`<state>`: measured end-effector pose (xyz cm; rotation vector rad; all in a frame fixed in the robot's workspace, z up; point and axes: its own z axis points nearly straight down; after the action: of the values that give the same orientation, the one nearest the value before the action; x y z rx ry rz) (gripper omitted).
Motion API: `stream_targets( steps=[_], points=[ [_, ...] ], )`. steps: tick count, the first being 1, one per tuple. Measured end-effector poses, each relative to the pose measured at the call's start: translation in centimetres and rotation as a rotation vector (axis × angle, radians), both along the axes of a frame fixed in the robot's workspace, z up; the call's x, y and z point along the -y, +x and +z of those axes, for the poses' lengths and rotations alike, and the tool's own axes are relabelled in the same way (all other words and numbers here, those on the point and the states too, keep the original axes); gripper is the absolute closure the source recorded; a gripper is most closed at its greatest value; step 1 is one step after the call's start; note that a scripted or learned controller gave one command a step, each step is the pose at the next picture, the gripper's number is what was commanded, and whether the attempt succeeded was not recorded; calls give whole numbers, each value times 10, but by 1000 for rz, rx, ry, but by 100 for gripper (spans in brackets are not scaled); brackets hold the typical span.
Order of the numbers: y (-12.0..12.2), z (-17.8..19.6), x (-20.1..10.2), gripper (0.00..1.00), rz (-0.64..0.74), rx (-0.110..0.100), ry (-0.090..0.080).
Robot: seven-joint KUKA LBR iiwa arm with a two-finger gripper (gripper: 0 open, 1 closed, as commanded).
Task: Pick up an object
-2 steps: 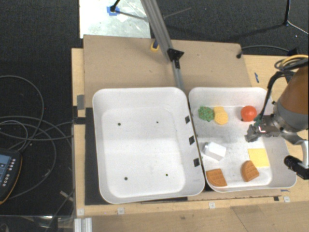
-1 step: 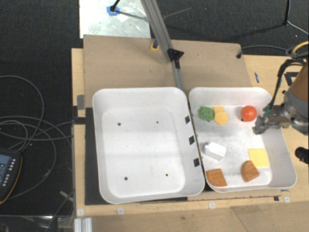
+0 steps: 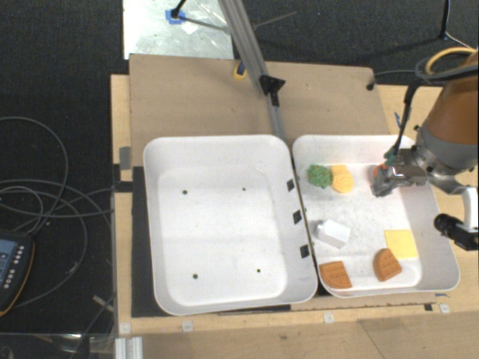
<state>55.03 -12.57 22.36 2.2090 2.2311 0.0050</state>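
At left, left bin. Right bin: green piece touching orange disc near top, white block mid, brown wedge at front-left, brown slice w/ yellow square beside it. Gripper low over bin's upper right, apart from all items; finger state: can't tell.

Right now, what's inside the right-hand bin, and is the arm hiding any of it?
The right bin holds a green piece, orange round, white block, yellow square and two brown pieces. The gripper and arm cover its upper right corner, so anything there is hidden.
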Motion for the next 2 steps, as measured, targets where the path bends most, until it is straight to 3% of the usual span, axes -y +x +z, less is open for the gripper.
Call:
stream_targets(
  steps=[2],
  points=[
    [37, 5, -114, 100, 1, -1, 2]
  ],
)
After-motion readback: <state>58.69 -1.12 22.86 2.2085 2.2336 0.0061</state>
